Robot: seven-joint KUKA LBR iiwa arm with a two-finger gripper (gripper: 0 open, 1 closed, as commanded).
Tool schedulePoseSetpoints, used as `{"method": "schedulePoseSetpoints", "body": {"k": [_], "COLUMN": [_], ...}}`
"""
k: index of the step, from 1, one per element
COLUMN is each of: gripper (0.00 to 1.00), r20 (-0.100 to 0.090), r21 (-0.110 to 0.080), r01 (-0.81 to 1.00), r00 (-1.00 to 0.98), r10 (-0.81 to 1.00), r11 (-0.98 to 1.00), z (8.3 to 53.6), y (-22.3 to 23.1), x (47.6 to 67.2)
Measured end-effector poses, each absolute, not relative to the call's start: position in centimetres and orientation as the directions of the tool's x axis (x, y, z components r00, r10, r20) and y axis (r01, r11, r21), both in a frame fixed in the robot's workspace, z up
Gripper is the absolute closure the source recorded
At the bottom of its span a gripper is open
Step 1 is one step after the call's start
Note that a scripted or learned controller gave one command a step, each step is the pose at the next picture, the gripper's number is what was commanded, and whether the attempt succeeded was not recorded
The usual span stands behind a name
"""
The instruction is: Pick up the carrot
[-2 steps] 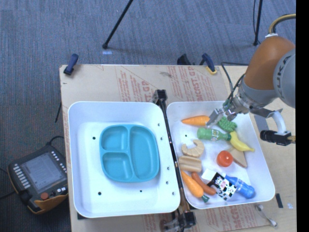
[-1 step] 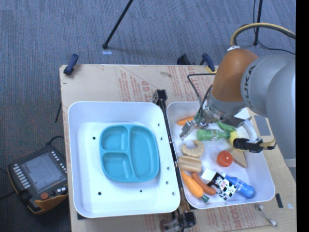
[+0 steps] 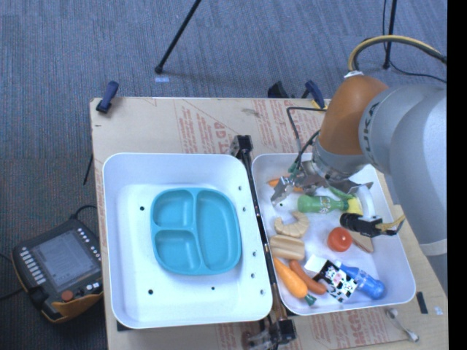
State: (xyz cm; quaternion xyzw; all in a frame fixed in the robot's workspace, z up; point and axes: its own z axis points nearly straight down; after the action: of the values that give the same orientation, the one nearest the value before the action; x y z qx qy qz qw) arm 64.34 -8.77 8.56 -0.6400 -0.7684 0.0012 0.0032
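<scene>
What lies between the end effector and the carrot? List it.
The end effector hovers at the right bin's far-left part; the carrot lies at its near edge. Between them lie a pretzel-like piece and a hot dog bun.

Arm (image 3: pixel 408 144) cut off at right (claw (image 3: pixel 292 188) partly hidden).

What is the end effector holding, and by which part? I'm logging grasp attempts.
It cannot be told: the end effector sits low at the right bin's far-left corner. The carrot lies untouched near the front.
</scene>
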Motion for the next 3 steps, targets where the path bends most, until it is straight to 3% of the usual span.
{"method": "schedulePoseSetpoints", "body": {"k": [1,2,3], "gripper": [0.0,0.0,0.0], "r20": [0.002,0.001,-0.003], "r21": [-0.003,-0.001,0.012], "r01": [0.989,0.992,0.958], "r00": [-0.148,-0.124,-0.285], "r10": [0.989,0.992,0.959], "r11": [0.148,0.124,0.285], "z": [18.6,10.8,9.3], "y": [-3.0,-7.3,-8.3], "x": [64.4,64.5,64.9]}}
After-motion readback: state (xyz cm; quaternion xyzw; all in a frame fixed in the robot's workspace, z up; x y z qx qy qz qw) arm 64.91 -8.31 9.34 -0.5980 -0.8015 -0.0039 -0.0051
